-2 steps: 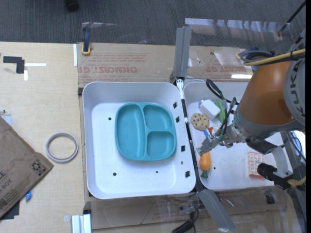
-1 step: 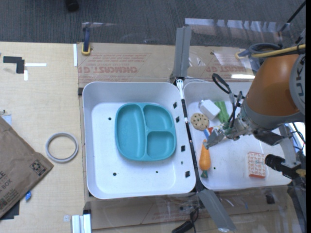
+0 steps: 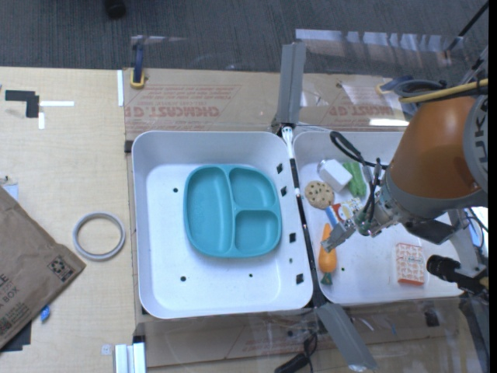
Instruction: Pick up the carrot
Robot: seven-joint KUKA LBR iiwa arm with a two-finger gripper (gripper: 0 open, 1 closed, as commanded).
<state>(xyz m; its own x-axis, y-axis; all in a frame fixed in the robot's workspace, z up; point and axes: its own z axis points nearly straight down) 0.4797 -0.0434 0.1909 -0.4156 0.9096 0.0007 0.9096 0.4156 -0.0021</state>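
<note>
The carrot (image 3: 328, 256) looks light, stiff and smooth; the tool (image 3: 335, 240), its opening impossible to tell, should take its middle.

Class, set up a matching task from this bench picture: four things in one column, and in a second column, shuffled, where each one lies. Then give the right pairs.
Things
1. teal divided plate
2. carrot
3. roll of tape
4. cookie

Places
A. on the wooden bench, left of both bins
B. in the right bin, near its left wall, under the gripper
C. in the middle of the left bin
D. in the right bin, beside a white block

Pairs: 1-C, 2-B, 3-A, 4-D
</note>
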